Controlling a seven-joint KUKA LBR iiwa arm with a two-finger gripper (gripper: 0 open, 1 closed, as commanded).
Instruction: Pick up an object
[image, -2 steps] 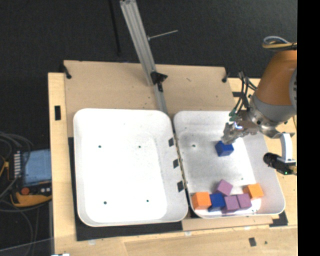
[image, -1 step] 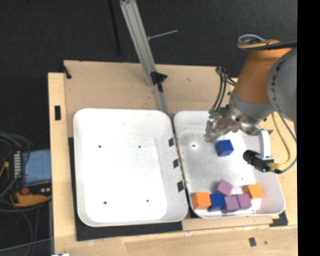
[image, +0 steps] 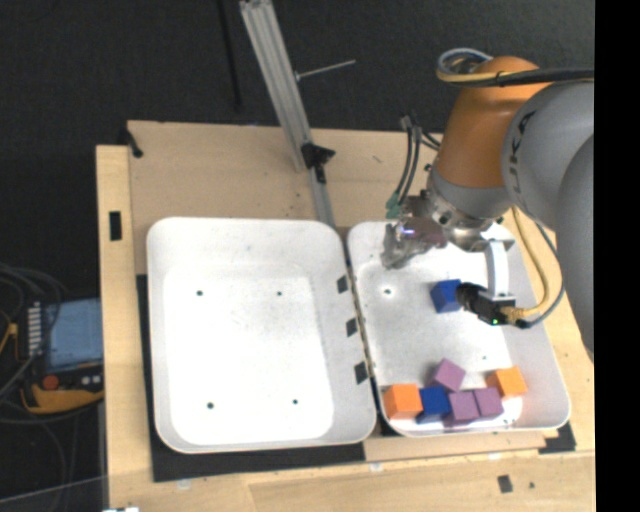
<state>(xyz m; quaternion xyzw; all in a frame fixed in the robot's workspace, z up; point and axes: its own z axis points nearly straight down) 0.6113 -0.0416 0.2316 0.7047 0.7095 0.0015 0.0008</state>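
My gripper (image: 398, 247) hangs over the far left part of the right bin (image: 400, 320), above bare bin floor. A blue block (image: 445, 296) lies to its right, near the bin's middle and apart from the gripper. Along the near edge of the same bin sits a cluster: an orange block (image: 404, 400), a blue block (image: 435, 402), three purple blocks (image: 450, 376) (image: 463, 406) (image: 488, 402) and a second orange block (image: 509, 381). I see nothing between the fingers.
The left bin (image: 250, 330) lies beside the right one, with a narrow ridge of clips between them. A slanted metal rail (image: 290, 110) rises behind the bins. The wooden bench (image: 200, 170) surrounds both.
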